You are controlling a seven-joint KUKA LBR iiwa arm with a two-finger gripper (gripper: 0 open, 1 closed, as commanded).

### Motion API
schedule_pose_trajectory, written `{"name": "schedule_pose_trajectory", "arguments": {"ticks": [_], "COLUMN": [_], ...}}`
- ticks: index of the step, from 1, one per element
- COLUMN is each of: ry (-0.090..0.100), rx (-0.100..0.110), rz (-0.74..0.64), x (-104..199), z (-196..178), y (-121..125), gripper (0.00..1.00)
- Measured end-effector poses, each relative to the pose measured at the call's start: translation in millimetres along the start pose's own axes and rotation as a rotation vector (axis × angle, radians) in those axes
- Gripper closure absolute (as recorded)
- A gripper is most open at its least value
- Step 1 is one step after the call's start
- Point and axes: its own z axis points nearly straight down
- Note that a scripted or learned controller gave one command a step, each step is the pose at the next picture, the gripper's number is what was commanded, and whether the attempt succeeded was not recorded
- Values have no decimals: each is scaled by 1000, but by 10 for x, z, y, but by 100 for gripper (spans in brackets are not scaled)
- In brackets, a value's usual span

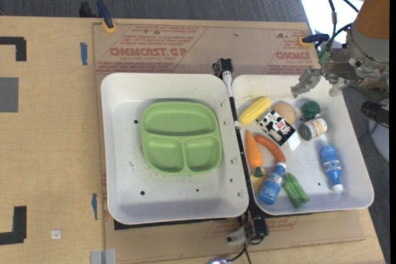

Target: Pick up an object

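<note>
The claw (311, 80) hovers over the right bin's (361, 165) far edge, gripping nothing; how wide it's open I can't tell. Within that bin, the green cap (310, 109) lies nearest. Best descend straight, clear of the neighbouring small jar (312, 128).

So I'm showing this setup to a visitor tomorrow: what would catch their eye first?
Probably the green divided plate, alone in the left bin. Next, the bright clutter in the right bin: a yellow corn cob, an orange carrot and two blue bottles. The arm's gripper sits above that bin's far edge.
</note>
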Motion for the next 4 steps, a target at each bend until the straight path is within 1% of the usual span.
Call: {"name": "schedule_pose_trajectory", "arguments": {"ticks": [1, 2, 3, 4], "ry": [1, 1, 0, 0], "rx": [2, -4, -7, -1], "rz": [190, 275, 277, 272], "x": [391, 182, 177, 335], "z": [889, 1902, 1795, 704], "y": [-522, -607, -598, -1022], "gripper": [0, 0, 100, 100]}}
